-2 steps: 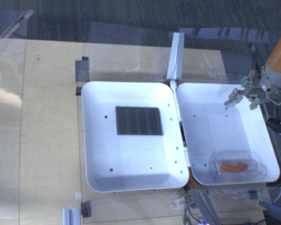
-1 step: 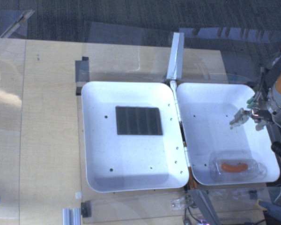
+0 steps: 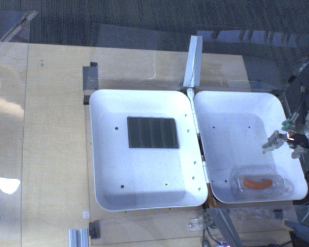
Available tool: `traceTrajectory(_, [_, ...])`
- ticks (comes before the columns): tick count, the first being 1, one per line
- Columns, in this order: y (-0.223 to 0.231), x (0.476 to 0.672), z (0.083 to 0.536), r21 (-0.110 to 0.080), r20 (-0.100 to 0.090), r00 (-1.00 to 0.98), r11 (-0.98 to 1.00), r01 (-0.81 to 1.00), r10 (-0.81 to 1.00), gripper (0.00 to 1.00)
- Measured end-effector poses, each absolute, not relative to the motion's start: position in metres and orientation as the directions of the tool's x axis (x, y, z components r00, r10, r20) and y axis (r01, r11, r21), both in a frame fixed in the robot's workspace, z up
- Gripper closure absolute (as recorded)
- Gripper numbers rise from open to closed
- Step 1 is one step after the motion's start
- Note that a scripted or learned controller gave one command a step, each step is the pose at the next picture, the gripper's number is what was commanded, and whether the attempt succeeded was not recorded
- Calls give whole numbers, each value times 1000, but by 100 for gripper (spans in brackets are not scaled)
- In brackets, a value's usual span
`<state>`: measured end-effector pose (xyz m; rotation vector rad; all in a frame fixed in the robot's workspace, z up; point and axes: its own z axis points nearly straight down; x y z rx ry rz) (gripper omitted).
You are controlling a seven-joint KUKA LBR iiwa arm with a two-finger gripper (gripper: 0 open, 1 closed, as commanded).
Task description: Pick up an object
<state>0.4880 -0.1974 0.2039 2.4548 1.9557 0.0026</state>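
Orange inside a clear wrapper, the object lies in the right bin's near corner, so bring your empty, spread gripper down squarely over it.

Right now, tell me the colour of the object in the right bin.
Orange-red object inside clear wrapping, camera view.

Two bins sit side by side on the worktop. The left bin has a ribbed panel lying in its middle. In the right bin, a clear packet lies at the near corner, and my gripper hangs over the right rim, behind the packet.
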Motion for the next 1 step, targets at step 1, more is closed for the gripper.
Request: traceTrajectory(1, [-172, 491, 89, 13, 3, 410, -410, 912, 912, 0])
